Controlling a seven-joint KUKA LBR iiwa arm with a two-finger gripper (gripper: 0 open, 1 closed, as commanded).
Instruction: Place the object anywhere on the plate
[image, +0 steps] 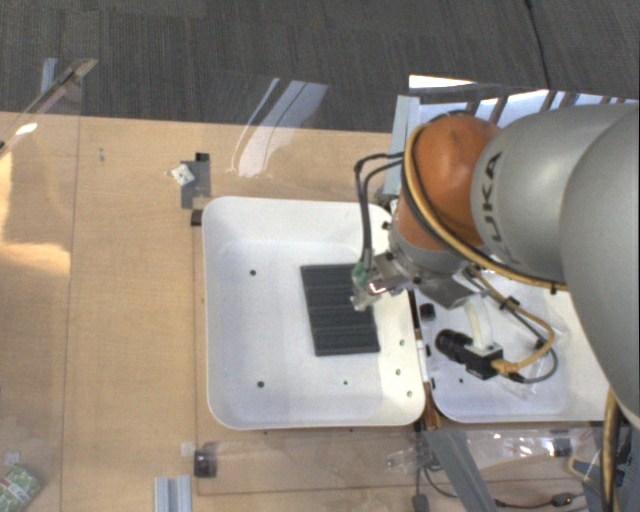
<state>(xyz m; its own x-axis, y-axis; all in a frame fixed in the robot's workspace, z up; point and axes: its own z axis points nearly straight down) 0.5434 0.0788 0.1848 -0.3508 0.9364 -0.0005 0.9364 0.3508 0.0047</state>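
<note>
A dark ribbed rectangular plate (335, 308) lies flat in the left white bin (250, 340), toward its right side. My gripper (366, 287) hangs over the plate's right edge, under the grey wrist and orange band (445, 180). A small greenish-white bit shows at the gripper's tip, too small to identify. The arm's bulk hides most of the gripper.
The right bin (500, 400) sits under the arm, with black cabling and a connector (465, 350) hanging over it. A small black bracket (196, 182) stands off the left bin's far left corner. Bare wooden bench (100, 300) spreads to the left.
</note>
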